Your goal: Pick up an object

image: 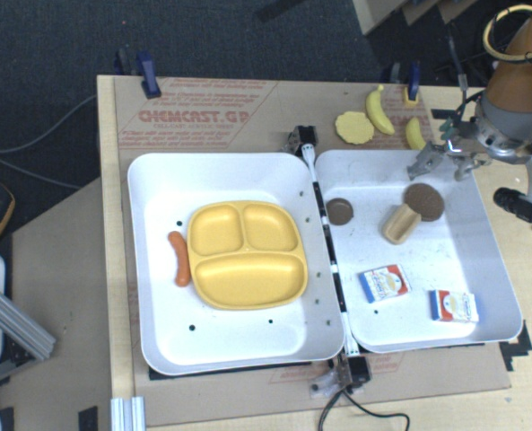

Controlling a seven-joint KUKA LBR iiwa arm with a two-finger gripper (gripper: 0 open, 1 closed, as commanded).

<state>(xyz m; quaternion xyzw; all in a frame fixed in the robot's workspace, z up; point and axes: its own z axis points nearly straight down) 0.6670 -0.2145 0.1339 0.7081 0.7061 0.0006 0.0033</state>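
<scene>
On your left, the yellow three-compartment plastic tray (246,253) fills the left bin. Rightward, the brown wooden mushroom (411,212) lies toppled, reachable; the gripper (445,157) hovers beyond it, fingers spread, holding nothing.

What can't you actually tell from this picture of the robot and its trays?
- Gripper: in the camera view it is too small and cluttered to tell its state or whether it holds anything.
- Arm: cut off by the top right edge.
- Small cartons: their print is too small to read.
- Yellow pieces beyond the right bin: too small to identify for certain.
</scene>
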